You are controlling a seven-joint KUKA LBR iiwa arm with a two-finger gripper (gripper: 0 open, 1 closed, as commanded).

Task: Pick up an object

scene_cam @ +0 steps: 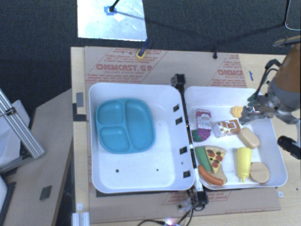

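Note:
The right bin (263,182) holds several toy foods: a small yellow piece (236,111), a white and orange carton (227,127), a tan bread roll (249,138), a yellow mustard bottle (243,162), a pizza slice (215,157), a hot dog (211,174), a round tan cookie (259,172), a pink packet (203,119) and a purple piece (201,134). My gripper (249,114) hangs over the bin's upper right part, just right of the yellow piece and above the bread roll. Nothing shows between its fingers.
The left bin (117,173) holds a blue divided plate (125,125). A black divider with clips (184,126) runs between the bins. The arm's grey body (287,86) covers the right bin's far right corner. Cardboard lies beneath both bins.

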